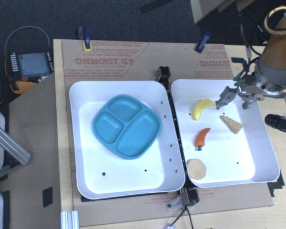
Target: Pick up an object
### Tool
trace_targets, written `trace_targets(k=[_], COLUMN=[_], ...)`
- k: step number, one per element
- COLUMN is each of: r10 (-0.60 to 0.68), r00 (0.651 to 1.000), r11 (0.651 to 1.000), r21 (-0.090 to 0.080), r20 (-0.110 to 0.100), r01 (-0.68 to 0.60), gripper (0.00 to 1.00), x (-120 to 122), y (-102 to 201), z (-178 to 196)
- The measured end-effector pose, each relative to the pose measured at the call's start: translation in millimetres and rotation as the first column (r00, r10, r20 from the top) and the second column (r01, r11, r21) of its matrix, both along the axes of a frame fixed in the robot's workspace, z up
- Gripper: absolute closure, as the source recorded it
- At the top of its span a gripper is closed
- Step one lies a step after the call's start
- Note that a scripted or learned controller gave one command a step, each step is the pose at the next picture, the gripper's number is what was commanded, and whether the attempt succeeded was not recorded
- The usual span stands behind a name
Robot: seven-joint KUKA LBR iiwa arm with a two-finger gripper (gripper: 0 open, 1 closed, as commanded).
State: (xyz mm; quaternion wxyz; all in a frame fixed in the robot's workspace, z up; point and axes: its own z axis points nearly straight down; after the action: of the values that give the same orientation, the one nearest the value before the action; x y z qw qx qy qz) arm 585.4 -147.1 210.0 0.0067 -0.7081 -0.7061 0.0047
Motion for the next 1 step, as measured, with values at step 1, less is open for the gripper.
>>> trace_targets(k=[1], r10=[0.003], r00=[1.0], r11=[1.0], r21=[-0.002], r20=[0.015], r01=[-0.003], gripper=[0.0], x=[2.9], y=[0.5], z=[8.6])
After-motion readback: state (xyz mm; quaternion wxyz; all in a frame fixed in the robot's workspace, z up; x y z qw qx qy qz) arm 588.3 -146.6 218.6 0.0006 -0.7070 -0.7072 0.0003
